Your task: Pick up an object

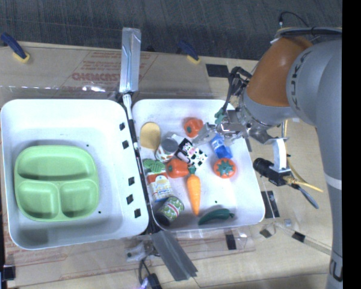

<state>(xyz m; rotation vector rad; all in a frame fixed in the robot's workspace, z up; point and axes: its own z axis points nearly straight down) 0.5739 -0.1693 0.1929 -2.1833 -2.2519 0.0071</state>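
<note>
While I lean in over the right bin, this is how things lie, each placed against that bin:

counter (42,59): brown board under both bins, with blue clamps on its far edge.
my arm (316,65): grey with an orange band, above the right bin's right rim.
left bin (12,119): white, pressed against the right bin's left wall.
right bin (253,191): white and shallow, crowded with small toys.
green tray (55,182): three compartments, lying in the left bin, well apart from the right bin.
my hand (227,124): low over the right bin's far right part; whether my fingers are spread or pressed together I cannot tell.
blue object (219,146): in the right bin, just below my hand, touching or nearly so.
carrot (194,192): orange, lengthwise in the bin's middle, near the front.
yellow piece (150,135): by the bin's left wall, far side.
tomato (224,168): red with a green top, near the right wall.
orange fruit (192,126): far middle, just left of my hand.
green vegetable (215,215): dark, at the front wall.
</note>
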